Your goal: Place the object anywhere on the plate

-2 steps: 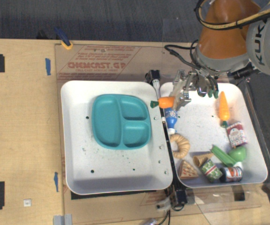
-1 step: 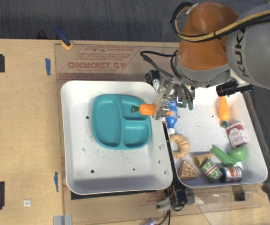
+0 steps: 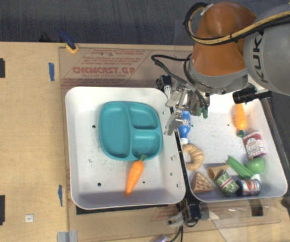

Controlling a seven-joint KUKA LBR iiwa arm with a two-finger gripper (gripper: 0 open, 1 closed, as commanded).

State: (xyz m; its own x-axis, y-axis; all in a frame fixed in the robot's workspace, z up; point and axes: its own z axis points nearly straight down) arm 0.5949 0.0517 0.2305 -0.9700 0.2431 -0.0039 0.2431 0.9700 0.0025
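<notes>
lying beside the smooth teal plate [image 3: 131,130], a tapered carrot [image 3: 134,175]; end effector [image 3: 181,119] grip unclear.

Grey arm reaching in from right, gripper [image 3: 177,116] pointing down, low

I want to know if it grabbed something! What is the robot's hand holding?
It cannot be told: the grey two-finger gripper hangs at the bins' divide, with a small blue-and-white object just below it.
</notes>
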